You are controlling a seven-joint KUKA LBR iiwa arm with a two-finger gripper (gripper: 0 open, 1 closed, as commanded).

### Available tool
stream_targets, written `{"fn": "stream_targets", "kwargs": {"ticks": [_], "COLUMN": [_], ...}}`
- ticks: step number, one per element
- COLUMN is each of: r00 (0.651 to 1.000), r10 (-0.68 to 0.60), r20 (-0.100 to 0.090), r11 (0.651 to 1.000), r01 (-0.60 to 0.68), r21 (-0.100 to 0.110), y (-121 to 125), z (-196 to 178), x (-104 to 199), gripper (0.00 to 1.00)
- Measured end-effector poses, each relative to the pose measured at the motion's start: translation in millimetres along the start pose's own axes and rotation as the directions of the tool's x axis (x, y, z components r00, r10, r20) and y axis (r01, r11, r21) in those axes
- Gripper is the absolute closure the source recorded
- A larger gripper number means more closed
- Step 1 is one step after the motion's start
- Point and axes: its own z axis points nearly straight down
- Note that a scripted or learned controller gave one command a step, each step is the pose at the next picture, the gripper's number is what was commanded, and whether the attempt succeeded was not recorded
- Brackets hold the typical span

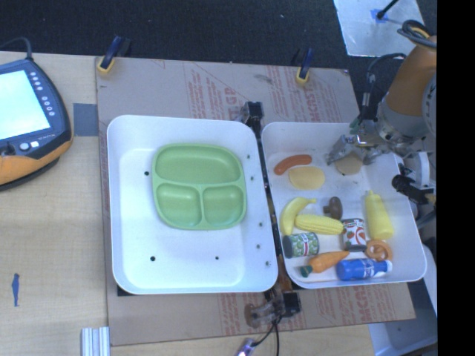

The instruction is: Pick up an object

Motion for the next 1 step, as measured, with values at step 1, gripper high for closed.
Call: {"fn": "stream_targets", "kwargs": {"ticks": [1], "r00": [1.0], "r10": [0.0], "r20": [0.0], "r11": [1.0], "r01": [0.0], "r21": [0.0], "y": [0.0], "z": [0.0], "x": [0.0], "gripper": [0.0]}}
